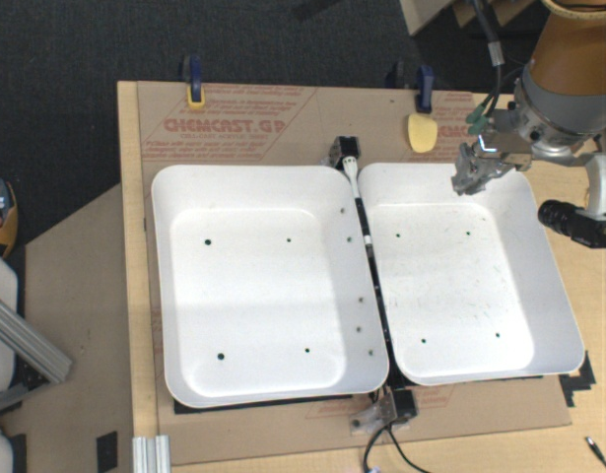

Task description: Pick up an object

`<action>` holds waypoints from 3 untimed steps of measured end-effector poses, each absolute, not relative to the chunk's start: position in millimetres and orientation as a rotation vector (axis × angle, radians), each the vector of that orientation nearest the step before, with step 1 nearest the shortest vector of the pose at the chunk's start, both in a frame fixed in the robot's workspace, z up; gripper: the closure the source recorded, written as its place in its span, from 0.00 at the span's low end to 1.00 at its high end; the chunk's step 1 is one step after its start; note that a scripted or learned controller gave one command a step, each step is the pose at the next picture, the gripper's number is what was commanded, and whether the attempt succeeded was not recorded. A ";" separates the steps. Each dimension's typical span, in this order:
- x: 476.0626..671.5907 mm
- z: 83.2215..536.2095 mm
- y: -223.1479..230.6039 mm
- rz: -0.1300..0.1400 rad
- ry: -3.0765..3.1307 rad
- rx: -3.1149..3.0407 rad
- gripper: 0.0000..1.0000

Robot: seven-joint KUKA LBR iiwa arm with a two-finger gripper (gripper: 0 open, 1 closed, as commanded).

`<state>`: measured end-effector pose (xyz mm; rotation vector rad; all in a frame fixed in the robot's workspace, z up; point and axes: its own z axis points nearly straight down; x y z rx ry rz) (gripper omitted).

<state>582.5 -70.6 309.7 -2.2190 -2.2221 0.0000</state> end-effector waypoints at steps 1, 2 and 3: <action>620.3 267.7 -24.3 0.000 -2.224 -2.218 1.00; 646.6 355.0 14.3 -0.014 -2.233 -2.222 1.00; 650.0 296.9 128.1 0.004 -2.228 -2.206 1.00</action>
